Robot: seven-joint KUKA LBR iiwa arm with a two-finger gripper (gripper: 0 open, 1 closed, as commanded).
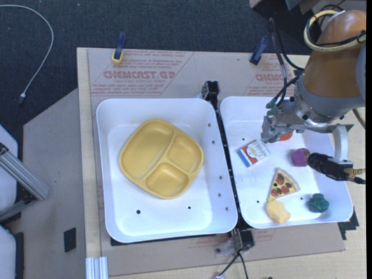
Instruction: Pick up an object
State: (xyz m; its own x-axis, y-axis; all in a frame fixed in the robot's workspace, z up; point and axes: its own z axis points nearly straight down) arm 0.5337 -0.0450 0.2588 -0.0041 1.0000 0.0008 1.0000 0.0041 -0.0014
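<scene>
The jaws cannot be told as wide or narrow, since the gripper (273,133) is seen from above, low in the right bin (251,208). Just beside it lies a small red, white and blue packet (254,153). The packet is judged to be light, thin and a bit floppy, so it is best pinched across its short sides. In the same bin are seen a toy pizza slice (283,184), a yellow lump (278,212), a purple block (300,157) and a green toy (318,203). In the left bin (116,220) a yellow divided plate (161,158) is laid
</scene>
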